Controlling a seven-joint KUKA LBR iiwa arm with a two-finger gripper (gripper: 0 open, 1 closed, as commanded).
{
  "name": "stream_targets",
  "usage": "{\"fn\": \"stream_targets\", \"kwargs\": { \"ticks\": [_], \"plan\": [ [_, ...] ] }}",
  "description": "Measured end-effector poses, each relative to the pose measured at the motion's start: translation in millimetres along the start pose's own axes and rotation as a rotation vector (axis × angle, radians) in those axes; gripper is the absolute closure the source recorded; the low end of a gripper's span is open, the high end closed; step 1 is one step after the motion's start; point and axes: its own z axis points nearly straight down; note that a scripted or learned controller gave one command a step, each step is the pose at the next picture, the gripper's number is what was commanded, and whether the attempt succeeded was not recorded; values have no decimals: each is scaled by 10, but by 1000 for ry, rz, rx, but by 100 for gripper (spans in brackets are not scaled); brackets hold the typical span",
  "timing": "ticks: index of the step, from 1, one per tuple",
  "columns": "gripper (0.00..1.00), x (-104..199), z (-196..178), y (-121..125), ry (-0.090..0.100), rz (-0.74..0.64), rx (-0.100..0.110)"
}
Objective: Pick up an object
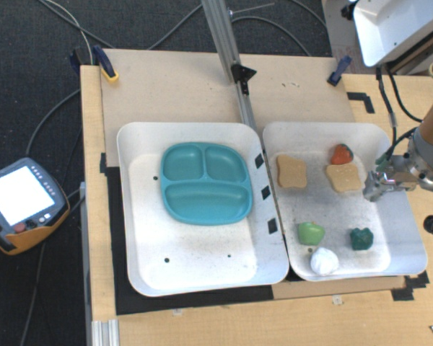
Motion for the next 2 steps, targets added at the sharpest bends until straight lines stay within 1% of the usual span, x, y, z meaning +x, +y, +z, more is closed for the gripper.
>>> {"fn": "stream_targets", "kwargs": {
  "ticks": [1,2],
  "plan": [
    [100,28,-639,-12,-1,0,-2],
    [100,577,-493,95,6,-5,8]
  ]
}}
